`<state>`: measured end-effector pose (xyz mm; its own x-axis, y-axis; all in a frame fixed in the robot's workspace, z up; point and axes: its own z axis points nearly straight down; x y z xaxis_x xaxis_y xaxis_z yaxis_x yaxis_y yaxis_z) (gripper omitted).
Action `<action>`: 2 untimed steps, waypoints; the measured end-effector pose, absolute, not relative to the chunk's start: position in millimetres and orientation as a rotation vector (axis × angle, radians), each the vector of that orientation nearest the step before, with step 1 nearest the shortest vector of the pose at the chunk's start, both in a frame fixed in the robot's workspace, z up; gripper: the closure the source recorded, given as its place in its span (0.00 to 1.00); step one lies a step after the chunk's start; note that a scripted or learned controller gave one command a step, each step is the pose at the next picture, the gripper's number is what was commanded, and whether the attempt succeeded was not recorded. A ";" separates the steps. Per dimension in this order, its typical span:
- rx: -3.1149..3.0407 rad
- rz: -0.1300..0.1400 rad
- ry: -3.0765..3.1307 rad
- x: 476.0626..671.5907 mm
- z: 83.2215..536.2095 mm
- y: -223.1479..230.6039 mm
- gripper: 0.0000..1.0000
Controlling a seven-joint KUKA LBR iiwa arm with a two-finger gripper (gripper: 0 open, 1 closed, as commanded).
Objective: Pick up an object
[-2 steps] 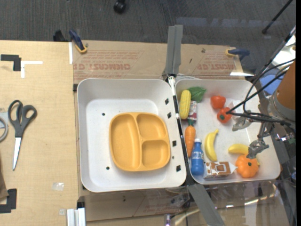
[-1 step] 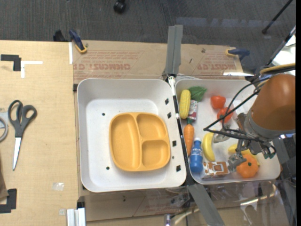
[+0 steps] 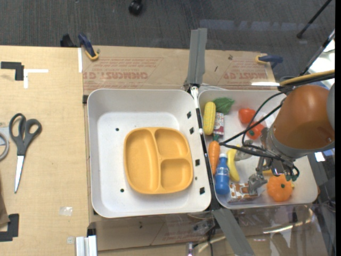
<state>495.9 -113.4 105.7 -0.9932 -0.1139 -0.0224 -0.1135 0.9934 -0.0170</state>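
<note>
The right bin (image 3: pixel 242 89) holds several toy foods. A yellow corn cob (image 3: pixel 209 117) lies at its left, with a green leafy piece (image 3: pixel 224 104) behind it and a red piece (image 3: pixel 246 115) further right. Lower down lie an orange carrot (image 3: pixel 213 153), a yellow banana (image 3: pixel 233 165) and a blue bottle (image 3: pixel 221 178). At the bin's front are a small printed packet (image 3: pixel 242 192) and an orange fruit (image 3: pixel 279 189). My gripper (image 3: pixel 259 179) hangs low between the packet and the orange fruit, under the orange wrist band (image 3: pixel 303 119). Nothing shows as held.
The left bin (image 3: pixel 104 111) holds a yellow divided plate (image 3: pixel 158 160). Scissors (image 3: pixel 21 143) lie on the wooden bench at far left. Black cables (image 3: pixel 250 137) loop from the wrist over the right bin's middle. The arm covers the bin's right side.
</note>
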 end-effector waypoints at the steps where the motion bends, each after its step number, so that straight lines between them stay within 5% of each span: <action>1: -0.041 -0.006 3.113 492.2 105.3 -123.0 0.00; 2: -0.149 -0.025 3.107 492.4 105.8 -110.2 0.00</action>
<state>492.4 -110.2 105.8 -0.9950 -0.0957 -0.0297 -0.0952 0.9953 -0.0178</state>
